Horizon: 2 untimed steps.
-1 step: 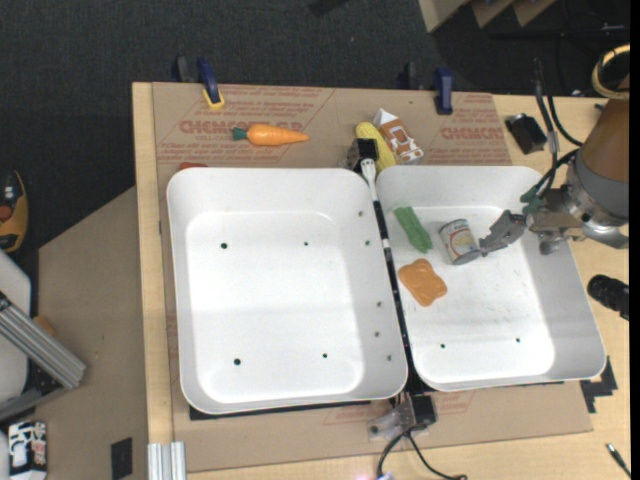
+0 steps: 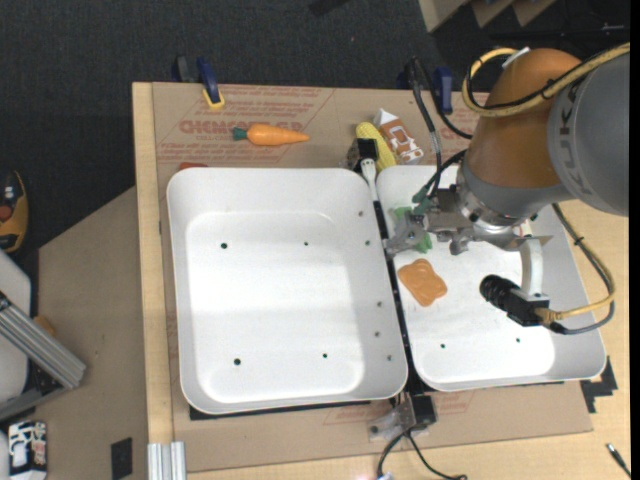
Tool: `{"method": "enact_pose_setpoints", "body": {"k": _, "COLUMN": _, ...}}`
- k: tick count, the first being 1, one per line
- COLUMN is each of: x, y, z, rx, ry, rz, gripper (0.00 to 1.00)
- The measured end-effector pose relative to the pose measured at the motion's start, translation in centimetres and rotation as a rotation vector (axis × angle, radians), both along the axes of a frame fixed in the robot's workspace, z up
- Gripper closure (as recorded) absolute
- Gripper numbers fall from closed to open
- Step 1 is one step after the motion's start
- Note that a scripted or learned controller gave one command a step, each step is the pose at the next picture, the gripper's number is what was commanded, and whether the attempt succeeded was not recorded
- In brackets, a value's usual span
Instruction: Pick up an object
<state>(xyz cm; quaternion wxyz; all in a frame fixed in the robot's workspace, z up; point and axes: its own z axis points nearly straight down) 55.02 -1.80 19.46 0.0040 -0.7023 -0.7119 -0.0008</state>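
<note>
**Arm low over the right-hand bin**

The grey arm's two-finger gripper (image 2: 420, 230) sits in the right white bin (image 2: 500, 363); whether its jaws are apart, I cannot tell. Just below lies a flat orange rubbery-looking piece (image 2: 423, 282), probably light and soft, best pinched across its edges. Red printing on the cardboard sheet (image 2: 160, 133) is unreadable.

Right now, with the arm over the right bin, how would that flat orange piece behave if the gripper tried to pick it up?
The orange piece lies flat and low in the right bin, so fingers would probably struggle to get under its edges. Its rounded, blobby outline suggests a light toy, likely to slide on the smooth white floor if pushed. It looks unlikely to roll.
</note>
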Motion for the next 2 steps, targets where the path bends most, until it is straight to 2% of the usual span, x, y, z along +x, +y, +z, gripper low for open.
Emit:
{"method": "enact_pose_setpoints", "body": {"k": 1, "x": 0.0, "y": -0.9, "z": 1.2, "rx": -0.006, "ry": -0.005, "rz": -0.013, "gripper": 1.0}}
{"method": "enact_pose_setpoints", "body": {"k": 2, "x": 3.7, "y": 7.6, "z": 11.1, "rx": -0.003, "ry": -0.019, "rz": -0.003, "gripper": 1.0}}
